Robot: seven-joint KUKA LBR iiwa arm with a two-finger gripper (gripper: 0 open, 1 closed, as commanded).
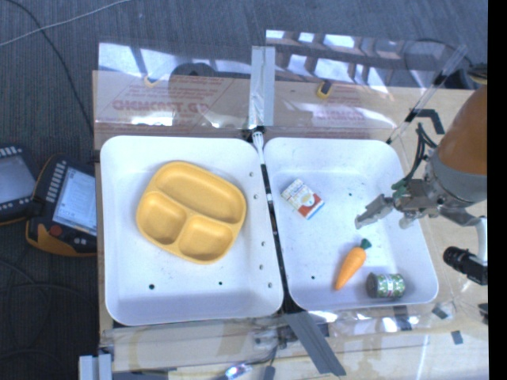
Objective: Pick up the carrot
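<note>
So, biggest first: two shallow white bins sit side by side on the bench, left bin (119, 236) and right bin (333, 153), w/ a taped seam between them. I judge they're butted together so stuff can go from one to the other w/o falling in a gap. Clear plastic sheeting (198, 105) stands behind both, prob. a guard to keep things from sliding off the back; there's reddish writing on it but I can't read it through the glare.

Left bin holds a yellow divided plate (190, 210), three compartments, lying flat, nothing in it.

My arm reaches in from the right; my claw (388, 207) hangs over the right bin's right side, and whether it's open or closed I can't tell from this angle. Nothing seen in its grip.

Right bin, three small things. The carrot (349, 267), orange w/ green top, lies flat near the front, tip toward the front-left, leafy end toward my claw, just below & left of it. Not yet picked up. Beside it on the right, near but apart, a small green can (386, 286) on its side, label too small to read. Further back, well apart, a small white box (303, 198) w/ red/orange print, text illegible.
</note>
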